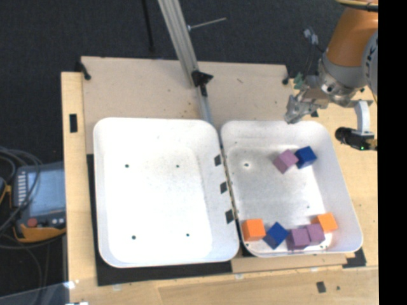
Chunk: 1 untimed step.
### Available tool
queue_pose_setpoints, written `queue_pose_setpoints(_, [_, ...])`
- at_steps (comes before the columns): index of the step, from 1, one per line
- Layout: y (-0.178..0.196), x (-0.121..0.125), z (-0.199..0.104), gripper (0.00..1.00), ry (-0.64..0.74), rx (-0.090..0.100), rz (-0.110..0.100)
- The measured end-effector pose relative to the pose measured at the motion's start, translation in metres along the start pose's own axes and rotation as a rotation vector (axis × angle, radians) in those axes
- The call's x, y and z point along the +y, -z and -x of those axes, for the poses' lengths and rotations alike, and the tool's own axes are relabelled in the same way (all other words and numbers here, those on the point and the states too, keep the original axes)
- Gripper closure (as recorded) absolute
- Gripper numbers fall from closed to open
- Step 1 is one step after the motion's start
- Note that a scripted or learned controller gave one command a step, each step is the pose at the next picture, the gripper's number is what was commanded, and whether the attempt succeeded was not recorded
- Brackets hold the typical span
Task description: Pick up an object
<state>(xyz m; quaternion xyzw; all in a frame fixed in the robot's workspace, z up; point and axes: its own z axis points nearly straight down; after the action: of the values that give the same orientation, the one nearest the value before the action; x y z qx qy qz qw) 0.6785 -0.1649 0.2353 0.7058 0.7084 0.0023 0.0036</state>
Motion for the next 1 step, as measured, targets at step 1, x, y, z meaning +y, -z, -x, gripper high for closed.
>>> queue_pose_setpoints(1, [0.0118, 0.0012, -0.0556, 1.0, 0.003, 0.003, -0.006])
